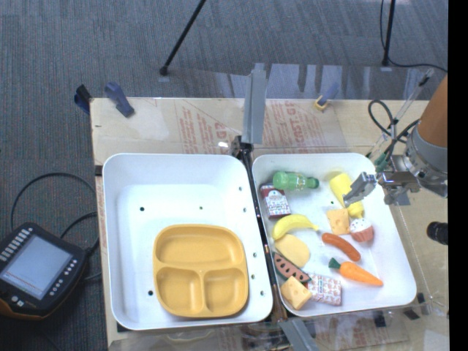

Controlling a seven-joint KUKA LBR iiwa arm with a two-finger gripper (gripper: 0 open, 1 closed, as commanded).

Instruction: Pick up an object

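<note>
Toy food items, including a banana (294,224), carrot (356,271) and green bottle (295,180), lie in the right bin (404,258). Gripper (360,188) hovers over that bin's upper right area; finger state cannot be determined.

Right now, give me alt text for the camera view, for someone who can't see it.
A grey robot arm reaches in from the right, its gripper hovering over the right bin, which holds toy food: a green bottle, banana, carrot and more. The left bin holds a yellow divided tray.
</note>
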